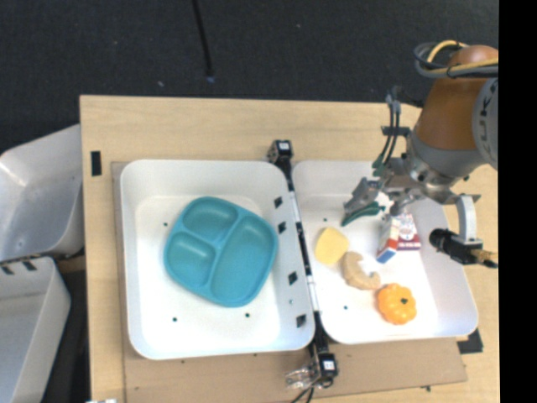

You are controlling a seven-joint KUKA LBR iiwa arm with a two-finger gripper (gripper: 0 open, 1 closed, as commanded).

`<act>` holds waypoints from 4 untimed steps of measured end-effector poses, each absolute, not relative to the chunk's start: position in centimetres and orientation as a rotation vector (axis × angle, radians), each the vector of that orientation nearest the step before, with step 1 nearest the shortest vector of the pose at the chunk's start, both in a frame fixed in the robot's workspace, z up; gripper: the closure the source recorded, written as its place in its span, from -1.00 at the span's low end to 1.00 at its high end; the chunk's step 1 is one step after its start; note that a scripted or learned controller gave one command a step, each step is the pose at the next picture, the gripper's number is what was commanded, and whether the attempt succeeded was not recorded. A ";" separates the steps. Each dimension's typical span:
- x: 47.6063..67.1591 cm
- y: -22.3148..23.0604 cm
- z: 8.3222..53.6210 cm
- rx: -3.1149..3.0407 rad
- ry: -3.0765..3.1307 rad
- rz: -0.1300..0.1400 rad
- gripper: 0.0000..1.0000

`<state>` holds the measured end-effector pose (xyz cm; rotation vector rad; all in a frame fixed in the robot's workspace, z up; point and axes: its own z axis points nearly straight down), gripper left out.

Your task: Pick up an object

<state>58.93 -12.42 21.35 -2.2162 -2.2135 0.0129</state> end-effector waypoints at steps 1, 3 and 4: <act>59.2 -12.4 22.1 -2.221 -2.224 0.000 -1.00; 60.2 -11.6 12.5 -2.217 -2.222 0.005 -1.00; 60.2 -11.7 10.0 -2.222 -2.220 0.003 -1.00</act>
